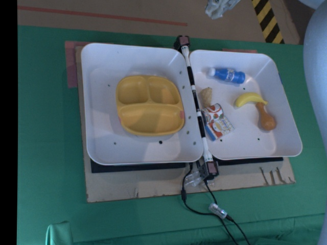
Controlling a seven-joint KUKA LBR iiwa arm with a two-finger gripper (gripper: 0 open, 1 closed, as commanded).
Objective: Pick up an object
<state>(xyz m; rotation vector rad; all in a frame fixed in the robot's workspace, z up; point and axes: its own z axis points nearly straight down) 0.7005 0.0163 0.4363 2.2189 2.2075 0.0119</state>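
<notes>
Two shallow white bins sit side by side on a green-covered bench. The left bin [102, 142] holds a yellow divided plate [149, 104]. The right bin [278, 137] holds the things that could be picked up: a blue bottle [228, 75] near its upper edge, a yellow banana [249, 99] right of centre, a brown drumstick-shaped toy [265, 119] just below the banana, a small tan piece [206, 95] by the divider, and a flat white packet [218, 120] just below that piece.

The gripper [220, 5] hangs at the top of the frame, above and beyond the far edge of the right bin, well apart from everything in it. How it is set I cannot tell; it is too small and blurred.

Every candidate lies toward the bottom of the frame from the gripper. The bottle is nearest, almost straight below it in the picture, with its long axis running left to right, white cap at the left.

The packet carries red and blue printing, too small to read. The bottle's label is unreadable too.
</notes>
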